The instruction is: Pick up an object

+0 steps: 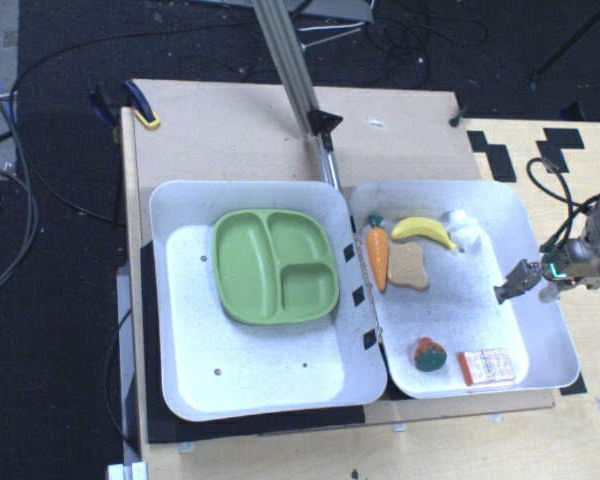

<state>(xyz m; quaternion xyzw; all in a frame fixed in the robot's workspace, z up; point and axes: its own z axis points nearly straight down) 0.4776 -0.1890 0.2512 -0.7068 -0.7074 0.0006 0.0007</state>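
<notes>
From the camera view, I see my pincer [525, 280] hanging over the right bin's [510, 208] outer edge, grasping nothing; whether it is released or clenched I cannot tell. Left of it lie the banana [424, 231], bread slice [407, 266] and carrot [377, 256]; the red packet [488, 366] sits nearer the front.

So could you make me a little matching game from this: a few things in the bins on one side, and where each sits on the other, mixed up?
Things:
1. tray
2. carrot
3. banana
4. box

Places:
A. near corner of the right bin
B. in the left bin
C. far part of the right bin, by a white lump
D. along the right bin's left wall, beside the bread

Pairs: 1-B, 2-D, 3-C, 4-A
</notes>
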